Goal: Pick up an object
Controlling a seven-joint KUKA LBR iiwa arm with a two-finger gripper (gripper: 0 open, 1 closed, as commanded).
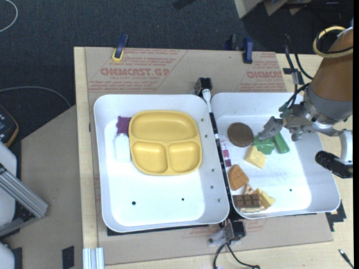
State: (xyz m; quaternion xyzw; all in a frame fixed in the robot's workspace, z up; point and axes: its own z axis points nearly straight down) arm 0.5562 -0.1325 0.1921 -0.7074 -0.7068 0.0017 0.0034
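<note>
Left bin (112,167): yellow divided plate (165,142), with a purple item (123,124) and a white one (121,147) at its left edge.
Right bin (314,184): brown disc (240,134), yellow wedge (256,157), waffle (238,176), chocolate pieces (251,200).
Green object (272,145): right bin, directly under the gripper (279,128), beside the wedge.
Gripper: fingers spread apart, grasping nothing.

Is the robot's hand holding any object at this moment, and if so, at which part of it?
It cannot be told. The hand is low in the right white bin, right at the green plastic pieces, but no object is clearly clamped.
</note>
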